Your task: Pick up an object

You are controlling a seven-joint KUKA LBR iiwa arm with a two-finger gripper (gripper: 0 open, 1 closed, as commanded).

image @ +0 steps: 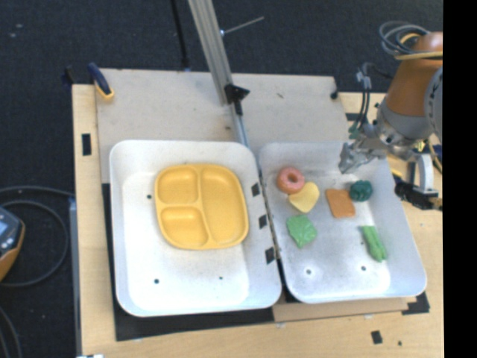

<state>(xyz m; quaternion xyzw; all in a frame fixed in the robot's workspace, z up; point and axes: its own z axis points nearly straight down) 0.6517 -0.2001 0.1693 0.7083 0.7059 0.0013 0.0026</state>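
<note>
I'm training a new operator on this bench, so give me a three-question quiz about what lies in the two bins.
1. True or false: the yellow three-compartment plastic tray lies in the right white bin.
2. Which toy touches the pink ring-shaped doughnut? A) the orange flat slab B) the yellow heart-shaped piece C) the long green pod
3. Fill in: the dark green round lump lies nearest the ____.

Key: 1 false; 2 B; 3 gripper.

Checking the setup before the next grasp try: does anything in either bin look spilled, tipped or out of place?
Nothing stands out. The yellow divided plastic tray lies flat in the left white bin; the small toy foods, such as the pink ring doughnut, lie apart in the right white bin.
</note>
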